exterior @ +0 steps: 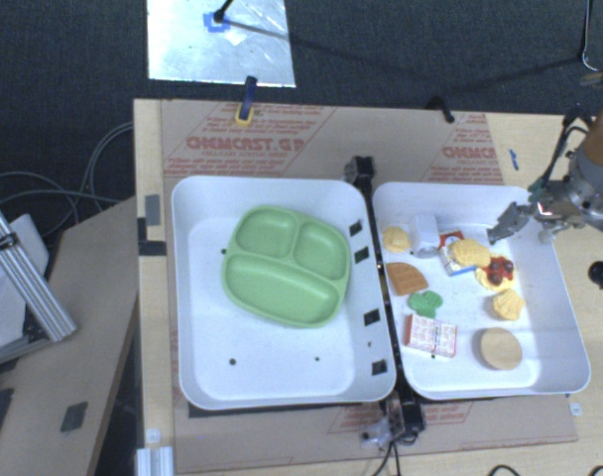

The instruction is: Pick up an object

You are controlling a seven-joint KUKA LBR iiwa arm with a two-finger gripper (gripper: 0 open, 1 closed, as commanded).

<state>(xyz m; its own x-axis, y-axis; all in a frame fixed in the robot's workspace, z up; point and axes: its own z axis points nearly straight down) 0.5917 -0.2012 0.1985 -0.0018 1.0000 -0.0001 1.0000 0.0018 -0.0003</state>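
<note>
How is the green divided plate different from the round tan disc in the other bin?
The green divided plate is far larger than the round tan disc and has three compartments, while the disc is plain. The plate lies alone in the left bin; the disc sits near the front of the right bin among other small items. Both lie flat.
</note>
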